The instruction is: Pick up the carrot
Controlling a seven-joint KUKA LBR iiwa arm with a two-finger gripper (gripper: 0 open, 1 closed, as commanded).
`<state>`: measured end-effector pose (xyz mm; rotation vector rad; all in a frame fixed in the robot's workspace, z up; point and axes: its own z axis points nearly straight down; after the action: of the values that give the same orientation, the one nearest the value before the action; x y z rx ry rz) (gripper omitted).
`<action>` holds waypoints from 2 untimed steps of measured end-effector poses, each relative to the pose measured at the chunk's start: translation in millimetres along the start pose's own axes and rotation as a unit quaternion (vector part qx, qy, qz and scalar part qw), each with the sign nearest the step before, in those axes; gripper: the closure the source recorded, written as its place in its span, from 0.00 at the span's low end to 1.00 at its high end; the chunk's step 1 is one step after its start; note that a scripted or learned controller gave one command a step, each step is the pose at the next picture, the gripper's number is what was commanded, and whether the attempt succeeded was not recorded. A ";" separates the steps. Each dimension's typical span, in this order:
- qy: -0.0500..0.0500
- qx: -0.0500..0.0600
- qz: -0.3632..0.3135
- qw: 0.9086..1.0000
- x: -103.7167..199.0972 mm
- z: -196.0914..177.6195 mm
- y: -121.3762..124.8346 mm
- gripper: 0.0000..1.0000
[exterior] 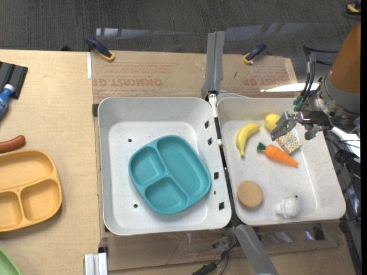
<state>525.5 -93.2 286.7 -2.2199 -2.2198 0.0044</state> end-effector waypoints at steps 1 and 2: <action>0.000 -0.001 -0.130 0.992 -47.4 78.1 1.3 0.00; 0.000 -0.002 -0.158 0.987 -61.1 193.6 42.7 0.00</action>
<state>567.5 -154.3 93.0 -1.8418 -2.5445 0.0006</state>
